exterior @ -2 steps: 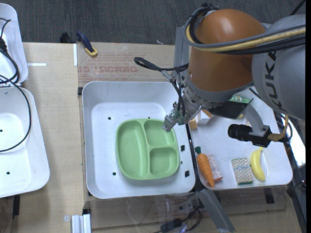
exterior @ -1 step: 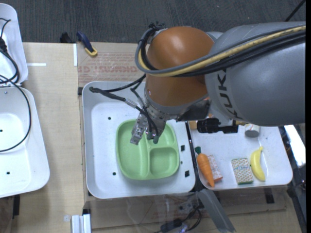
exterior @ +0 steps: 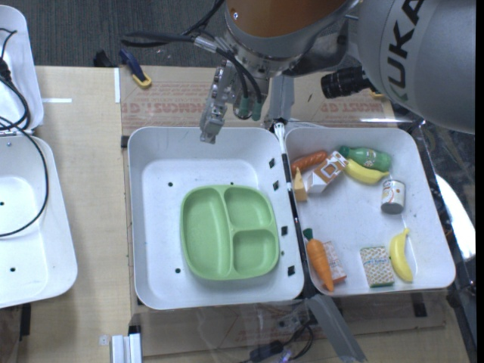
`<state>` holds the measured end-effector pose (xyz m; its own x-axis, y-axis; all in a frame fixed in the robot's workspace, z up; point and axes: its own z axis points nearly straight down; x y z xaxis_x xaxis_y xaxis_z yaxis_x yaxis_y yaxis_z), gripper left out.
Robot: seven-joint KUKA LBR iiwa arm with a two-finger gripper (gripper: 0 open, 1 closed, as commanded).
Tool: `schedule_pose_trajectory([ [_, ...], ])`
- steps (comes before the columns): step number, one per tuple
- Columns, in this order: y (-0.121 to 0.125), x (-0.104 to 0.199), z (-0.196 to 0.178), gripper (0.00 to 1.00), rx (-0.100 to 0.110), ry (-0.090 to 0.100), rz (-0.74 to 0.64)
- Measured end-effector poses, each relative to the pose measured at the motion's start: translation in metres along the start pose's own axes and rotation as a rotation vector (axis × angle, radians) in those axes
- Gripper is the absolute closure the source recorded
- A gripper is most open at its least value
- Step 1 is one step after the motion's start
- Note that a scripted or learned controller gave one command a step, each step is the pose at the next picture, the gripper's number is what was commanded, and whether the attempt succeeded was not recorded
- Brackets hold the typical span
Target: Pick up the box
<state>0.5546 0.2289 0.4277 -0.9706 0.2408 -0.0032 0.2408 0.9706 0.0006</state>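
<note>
The box [exterior: 330, 173] is a small orange and white carton lying tilted in the back left part of the right bin [exterior: 423, 278]. It rests between a carrot [exterior: 309, 161] and a banana [exterior: 364, 175]. My gripper [exterior: 230, 112] hangs over the back rim of the left bin [exterior: 151, 203], well to the left of the box and apart from it. Its fingers [exterior: 213, 116] stand open with nothing between them.
A green divided plate [exterior: 231, 233] lies in the left bin. The right bin also holds a cheese wedge [exterior: 300, 186], a green bottle [exterior: 368, 157], a can [exterior: 392, 197], a second banana [exterior: 401, 256], a second carrot [exterior: 319, 260] and a green packet [exterior: 376, 267].
</note>
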Motion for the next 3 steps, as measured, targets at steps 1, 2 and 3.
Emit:
schedule_pose_trajectory([
  [1, 0.002, -0.011, 0.114, 1.00, 0.000, 0.003, -0.333],
  [2, 0.007, -0.029, 0.173, 1.00, -0.003, 0.002, -0.951],
  [3, -0.015, -0.042, 0.193, 1.00, -0.003, 0.002, -0.938],
])
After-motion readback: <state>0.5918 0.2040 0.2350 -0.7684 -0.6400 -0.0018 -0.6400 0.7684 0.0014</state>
